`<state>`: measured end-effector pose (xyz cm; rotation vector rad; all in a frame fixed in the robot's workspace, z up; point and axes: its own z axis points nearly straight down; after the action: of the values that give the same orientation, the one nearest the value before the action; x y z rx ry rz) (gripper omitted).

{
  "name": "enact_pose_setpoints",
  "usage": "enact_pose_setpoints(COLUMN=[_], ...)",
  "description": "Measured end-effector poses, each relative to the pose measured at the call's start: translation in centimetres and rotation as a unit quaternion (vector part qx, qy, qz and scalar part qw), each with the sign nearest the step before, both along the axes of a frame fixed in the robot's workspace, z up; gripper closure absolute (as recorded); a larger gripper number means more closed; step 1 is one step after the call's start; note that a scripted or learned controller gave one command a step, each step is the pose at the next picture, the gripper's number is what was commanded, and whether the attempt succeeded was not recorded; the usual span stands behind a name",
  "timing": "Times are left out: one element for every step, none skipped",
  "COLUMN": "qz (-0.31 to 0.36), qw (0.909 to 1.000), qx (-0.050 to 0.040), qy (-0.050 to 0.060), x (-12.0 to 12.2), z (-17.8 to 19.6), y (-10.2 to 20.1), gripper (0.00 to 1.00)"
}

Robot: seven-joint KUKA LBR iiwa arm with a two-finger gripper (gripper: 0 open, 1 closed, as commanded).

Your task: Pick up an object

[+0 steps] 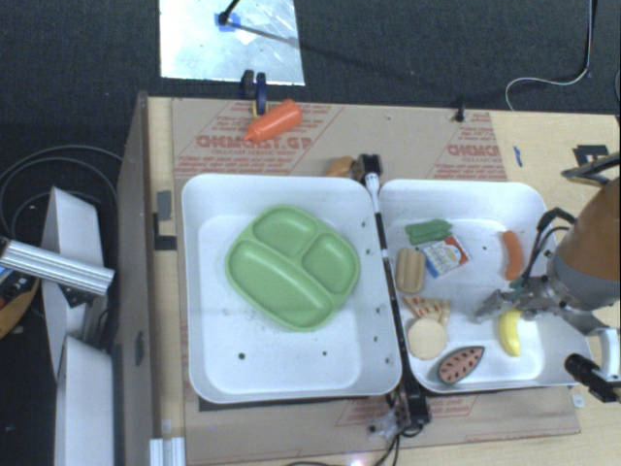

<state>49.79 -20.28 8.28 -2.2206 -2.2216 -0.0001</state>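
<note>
The right bin [466, 197] holds several toy foods. Among them are a yellow banana [509, 335], an orange sausage [512, 253], a green piece [428, 231], a small printed packet [444, 256], a tan bread piece [409, 270], a waffle-like cracker [427, 308], a round beige cookie [426, 339] and a brown oval piece with a red centre [460, 364]. My gripper [506, 305] hangs low at the bin's right side, just above the banana's upper end. I see nothing lifted in it. The grey arm with its orange band [590, 250] comes in from the right.
The left bin [209, 260] carries a green divided plate [293, 267]. An orange toy carrot [275, 121] and a blue clamp [254, 86] lie on the cardboard behind the bins. A black clip [370, 169] sits where the two bins meet.
</note>
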Motion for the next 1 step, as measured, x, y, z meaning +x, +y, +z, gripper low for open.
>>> enact_pose_setpoints(qz=[0.000], qw=[1.0000], qx=[-0.0006], qy=[-0.003], x=[0.19], z=[1.24], y=[-0.02], gripper=[1.00])
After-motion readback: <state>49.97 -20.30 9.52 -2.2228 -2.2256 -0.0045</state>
